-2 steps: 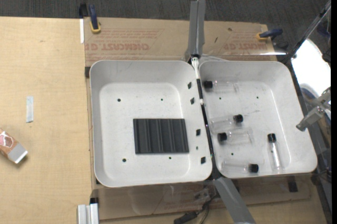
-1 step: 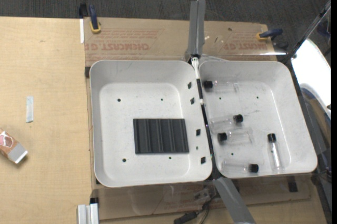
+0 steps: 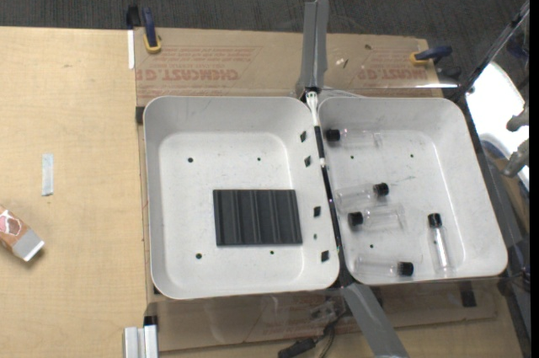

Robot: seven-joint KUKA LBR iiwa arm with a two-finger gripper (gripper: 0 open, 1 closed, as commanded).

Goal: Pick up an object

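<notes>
Across the right bin (image 3: 472, 179), scattered clear black-capped vials (image 3: 437, 240) (one lying near the front right corner), flat in the middle of the left bin (image 3: 168, 125) a dark ribbed block (image 3: 257, 217), and at the right edge the arm (image 3: 504, 108), grip state impossible to tell.

A pale, brightly lit stretch of the arm (image 3: 495, 99) slants along the view's far right edge; finer detail is unclear.

Pale grey-white arm (image 3: 495, 95), smooth rounded casing, bright glossy sheen, cut off by right edge
</notes>
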